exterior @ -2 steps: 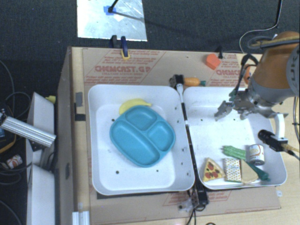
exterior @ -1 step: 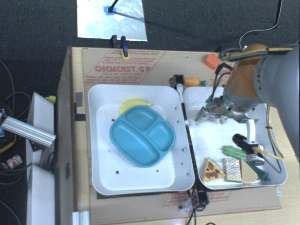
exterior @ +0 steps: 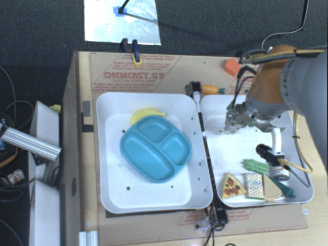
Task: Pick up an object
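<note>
Nearest you, in the front corner of the right bin (exterior: 230, 152), a toy pizza slice (exterior: 233, 185) lies flat with a patterned square block (exterior: 254, 185) just beside it on its right. Just behind them is a green piece (exterior: 259, 165), and a thin teal piece (exterior: 286, 190) lies by the bin's right wall; you cannot make out what either of them is. In the left bin (exterior: 113, 188) you see a blue divided plate (exterior: 155, 147) lying at a slant near the middle, and a yellow thing (exterior: 146, 115) peeks out from under its far edge, mostly hidden. Further back in the right bin, the gripper (exterior: 236, 122) hangs low over bare floor near the bin's left wall, well apart from the pizza slice and its neighbours. You cannot tell whether it is apart or together, and you see nothing in it. At the far rim between the bins sits a small orange-and-green thing (exterior: 210, 89). Beyond it, an orange object (exterior: 231, 65) rests on the table (exterior: 133, 73), partly cut off by cables.
</note>
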Available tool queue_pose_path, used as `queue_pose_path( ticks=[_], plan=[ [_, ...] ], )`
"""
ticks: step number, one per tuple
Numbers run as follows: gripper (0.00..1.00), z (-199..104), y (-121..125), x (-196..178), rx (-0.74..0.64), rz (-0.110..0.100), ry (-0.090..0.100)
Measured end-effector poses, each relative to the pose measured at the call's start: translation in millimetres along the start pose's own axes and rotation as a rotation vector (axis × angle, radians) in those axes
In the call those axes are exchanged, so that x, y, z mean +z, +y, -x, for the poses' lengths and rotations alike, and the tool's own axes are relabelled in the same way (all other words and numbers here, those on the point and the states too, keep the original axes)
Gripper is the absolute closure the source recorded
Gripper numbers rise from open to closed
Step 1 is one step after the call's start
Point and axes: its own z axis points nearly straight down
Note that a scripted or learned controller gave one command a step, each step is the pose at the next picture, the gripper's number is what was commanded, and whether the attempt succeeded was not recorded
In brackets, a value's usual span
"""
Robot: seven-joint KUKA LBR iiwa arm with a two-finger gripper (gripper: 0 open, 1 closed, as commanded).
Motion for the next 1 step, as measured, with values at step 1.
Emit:
queue_pose_path(
  ticks=[1],
  plan=[
    [1.0,-0.2,0.9,-10.7,-0.001,0.003,0.0]
  ],
)
